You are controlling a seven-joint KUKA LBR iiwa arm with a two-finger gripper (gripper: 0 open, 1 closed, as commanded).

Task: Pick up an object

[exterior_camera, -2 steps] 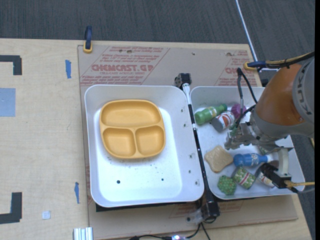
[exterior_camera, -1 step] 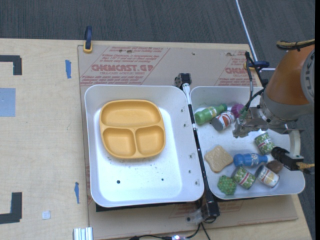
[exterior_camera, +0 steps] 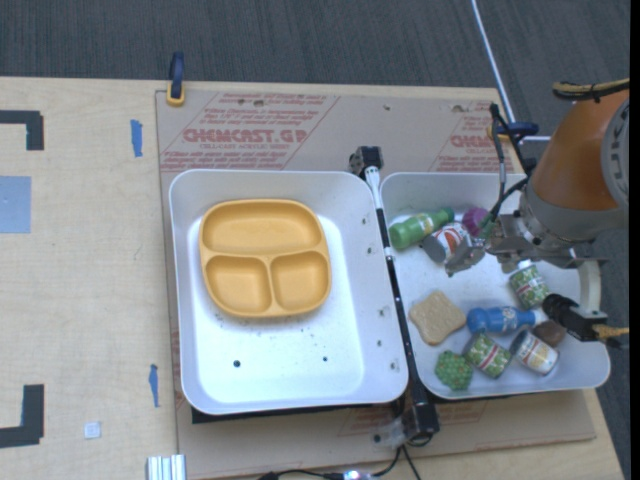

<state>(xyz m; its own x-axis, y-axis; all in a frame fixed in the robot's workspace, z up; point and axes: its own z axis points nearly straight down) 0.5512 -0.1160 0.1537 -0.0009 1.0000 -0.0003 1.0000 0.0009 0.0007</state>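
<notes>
Closest to the camera is the front edge of the table (exterior_camera: 80, 368), and just past it sit my two white bins. The left bin (exterior_camera: 270, 373) has a yellow plate (exterior_camera: 265, 256) with three parts in it. The plate has no food on it.

The right bin (exterior_camera: 590, 368) is full of small toy foods. I see a slice of bread (exterior_camera: 437, 317), a blue bottle (exterior_camera: 497, 319) just beside it, a green bumpy thing (exterior_camera: 453, 370) near the front, and a green bottle (exterior_camera: 419, 228) near the back. There are some little cans (exterior_camera: 538, 353) too.

My gripper (exterior_camera: 468, 255) is down low over the back part of the right bin, close to the green bottle and a small red and white thing (exterior_camera: 453, 238). I cannot tell if it is wide or narrow, and I see no toy caught in it.

So I think I have not picked anything up yet. Every toy looks like it is lying in the bin. I have to grab one and lift it.
</notes>
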